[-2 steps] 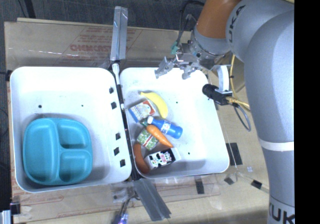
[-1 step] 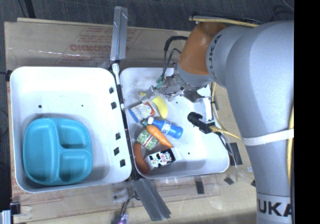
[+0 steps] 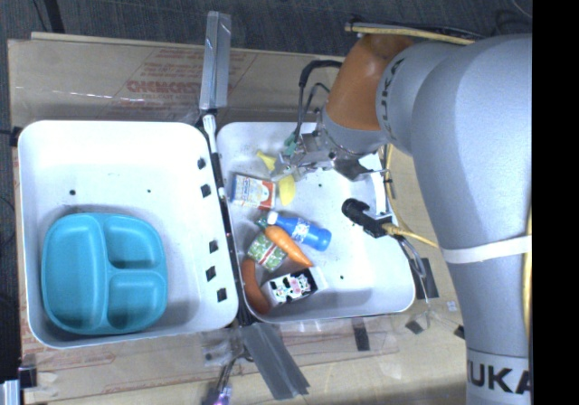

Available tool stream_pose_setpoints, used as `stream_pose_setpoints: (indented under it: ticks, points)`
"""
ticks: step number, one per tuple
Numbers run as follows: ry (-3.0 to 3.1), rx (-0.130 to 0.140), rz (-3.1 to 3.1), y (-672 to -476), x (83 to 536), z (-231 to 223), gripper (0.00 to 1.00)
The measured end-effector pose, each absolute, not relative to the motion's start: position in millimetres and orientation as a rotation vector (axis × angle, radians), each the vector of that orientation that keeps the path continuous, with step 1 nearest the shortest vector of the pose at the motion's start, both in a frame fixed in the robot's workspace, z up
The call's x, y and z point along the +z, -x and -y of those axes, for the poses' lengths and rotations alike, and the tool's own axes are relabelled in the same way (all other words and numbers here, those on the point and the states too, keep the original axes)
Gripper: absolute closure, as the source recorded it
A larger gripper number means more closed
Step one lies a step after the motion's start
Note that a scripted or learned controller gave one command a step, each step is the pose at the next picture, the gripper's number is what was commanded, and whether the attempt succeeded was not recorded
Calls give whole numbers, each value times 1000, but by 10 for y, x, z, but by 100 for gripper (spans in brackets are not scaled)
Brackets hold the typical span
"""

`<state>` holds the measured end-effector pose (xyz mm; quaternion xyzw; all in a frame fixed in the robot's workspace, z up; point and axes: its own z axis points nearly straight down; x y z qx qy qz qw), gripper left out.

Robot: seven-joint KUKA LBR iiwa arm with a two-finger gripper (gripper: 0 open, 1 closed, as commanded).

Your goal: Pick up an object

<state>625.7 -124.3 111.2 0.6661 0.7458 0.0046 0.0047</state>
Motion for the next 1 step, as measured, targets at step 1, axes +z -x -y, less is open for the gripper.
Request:
stream_pose_setpoints:
  ticks: [1]
  points:
    - [-2027, -1, -2400, -5825, 2657, 976, 100]
